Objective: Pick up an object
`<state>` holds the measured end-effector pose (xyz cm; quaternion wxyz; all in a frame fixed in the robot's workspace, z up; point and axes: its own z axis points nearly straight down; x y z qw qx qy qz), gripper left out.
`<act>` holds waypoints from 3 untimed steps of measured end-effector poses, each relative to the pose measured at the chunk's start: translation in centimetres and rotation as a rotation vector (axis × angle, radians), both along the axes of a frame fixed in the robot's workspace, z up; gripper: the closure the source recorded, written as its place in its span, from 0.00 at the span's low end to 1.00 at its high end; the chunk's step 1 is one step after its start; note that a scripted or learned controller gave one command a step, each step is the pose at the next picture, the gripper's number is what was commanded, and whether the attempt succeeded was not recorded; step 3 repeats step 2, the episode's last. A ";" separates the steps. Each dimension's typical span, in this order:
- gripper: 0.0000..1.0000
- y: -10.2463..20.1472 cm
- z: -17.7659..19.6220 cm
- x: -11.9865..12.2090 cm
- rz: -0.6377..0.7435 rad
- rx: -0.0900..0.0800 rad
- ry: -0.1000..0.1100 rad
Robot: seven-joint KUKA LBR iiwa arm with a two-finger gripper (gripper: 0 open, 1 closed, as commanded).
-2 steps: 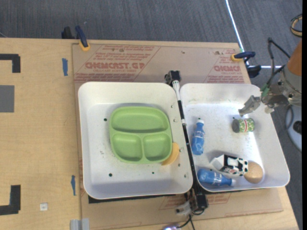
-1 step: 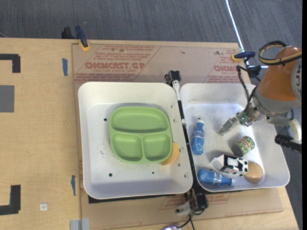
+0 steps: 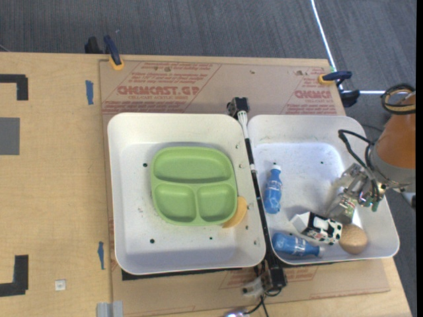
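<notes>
Hand (image 3: pixel 345 207), grip state I cannot tell, hovers lower right over black-and-white toy (image 3: pixel 322 228); light, rigid—I'd pinch its narrow sides.

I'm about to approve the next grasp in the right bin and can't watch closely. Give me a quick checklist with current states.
1. Gripper over the right bin: ok, it sits low near the right side.
2. Finger state: cannot tell, the metal parts blur together.
3. Anything held: cannot tell; nothing shows clearly between the fingers.
4. Nearest targets: ok, the black-and-white toy and tan ball lie just below the gripper.
5. Clutter risk: not ok, the toy, the ball and the lying blue bottle crowd together at the front wall.
6. Other blue bottle: ok, lies apart near the divider, free to grasp.
</notes>
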<state>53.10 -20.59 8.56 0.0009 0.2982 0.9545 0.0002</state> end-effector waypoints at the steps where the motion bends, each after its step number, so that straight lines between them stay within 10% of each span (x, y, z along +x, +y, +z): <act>1: 0.00 -0.4 -0.1 4.9 0.583 0.023 -0.006; 2: 0.00 -1.7 0.0 2.5 1.014 0.000 -0.001; 3: 0.00 -1.7 0.0 2.5 1.014 0.000 -0.001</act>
